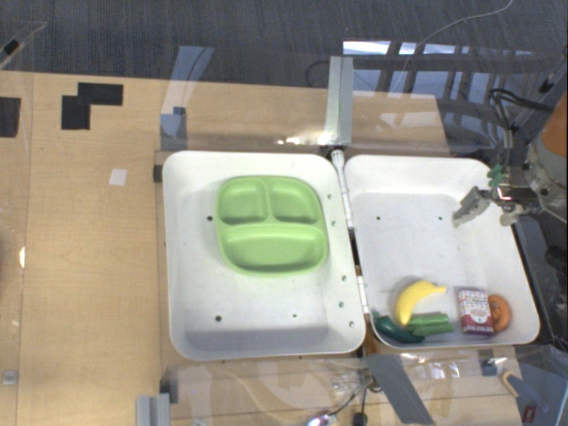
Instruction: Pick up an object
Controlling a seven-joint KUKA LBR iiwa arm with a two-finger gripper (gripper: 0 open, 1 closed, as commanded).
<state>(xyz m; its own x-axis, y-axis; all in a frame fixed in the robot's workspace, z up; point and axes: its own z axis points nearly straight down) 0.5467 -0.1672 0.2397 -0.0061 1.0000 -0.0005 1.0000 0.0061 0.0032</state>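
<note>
A robot arm's gripper [486,204] hovers at three o'clock over the right bin [417,238]; whether it is parted or closed cannot be told from here. The toy banana [415,297] lies at five o'clock beside a green vegetable [413,327]. Likely light, stiff, slick plastic, the banana looks best pinched across its middle.

My one camera sits fixed above the bench [80,238], looking down at a slant from some distance. It takes in both white bins side by side, the left bin [191,264] and the right bin [417,229], whole. My arm [541,171] enters at the right edge.
</note>
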